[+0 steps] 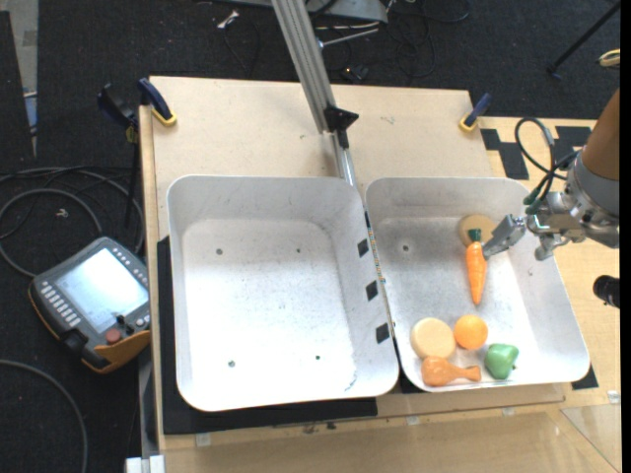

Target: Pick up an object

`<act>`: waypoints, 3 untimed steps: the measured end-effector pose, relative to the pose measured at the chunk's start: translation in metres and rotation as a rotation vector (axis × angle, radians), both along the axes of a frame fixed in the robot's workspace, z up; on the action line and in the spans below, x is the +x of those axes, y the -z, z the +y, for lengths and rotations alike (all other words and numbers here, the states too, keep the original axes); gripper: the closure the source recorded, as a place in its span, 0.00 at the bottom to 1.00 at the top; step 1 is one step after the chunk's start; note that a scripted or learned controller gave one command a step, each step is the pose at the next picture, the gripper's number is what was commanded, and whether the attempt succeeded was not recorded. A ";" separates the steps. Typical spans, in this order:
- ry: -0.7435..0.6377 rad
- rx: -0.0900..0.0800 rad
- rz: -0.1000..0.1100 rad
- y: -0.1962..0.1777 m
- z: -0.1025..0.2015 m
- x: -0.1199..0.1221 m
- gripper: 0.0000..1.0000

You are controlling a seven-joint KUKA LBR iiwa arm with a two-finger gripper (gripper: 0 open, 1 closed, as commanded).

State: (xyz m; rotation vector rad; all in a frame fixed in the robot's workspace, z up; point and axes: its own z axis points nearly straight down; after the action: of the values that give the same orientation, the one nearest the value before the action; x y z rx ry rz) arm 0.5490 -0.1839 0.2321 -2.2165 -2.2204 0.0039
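Note:
The right bin (552, 294) holds several toy foods. An orange carrot (475, 272) lies upright in its middle, green top pointing to a tan round piece (474, 228) behind it. Near the front wall sit a cream disc (432, 338), an orange ball (470, 332), a green pepper (501, 360) and an orange drumstick shape (449, 371). My gripper (523, 241) hangs over the right bin's back right part, just right of the carrot's top. It is open, with nothing between its fingers; the left finger (501, 236) points toward the tan piece.
The left bin (197, 264) stands beside the right one, sharing a middle wall (373, 274). A slanted metal pole (306, 57) rises from behind the bins. A teach pendant (94, 299) lies on the floor at left. Clamps mark the bench's back corners.

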 end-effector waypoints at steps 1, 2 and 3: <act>0.000 -0.001 -0.004 -0.002 0.000 0.001 0.00; 0.003 0.000 0.000 0.041 -0.001 0.000 0.00; 0.004 0.000 0.002 0.104 -0.005 -0.003 0.00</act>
State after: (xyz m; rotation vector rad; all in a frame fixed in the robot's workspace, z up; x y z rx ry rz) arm 0.5457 -0.1892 0.1281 -2.2198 -2.2152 0.0054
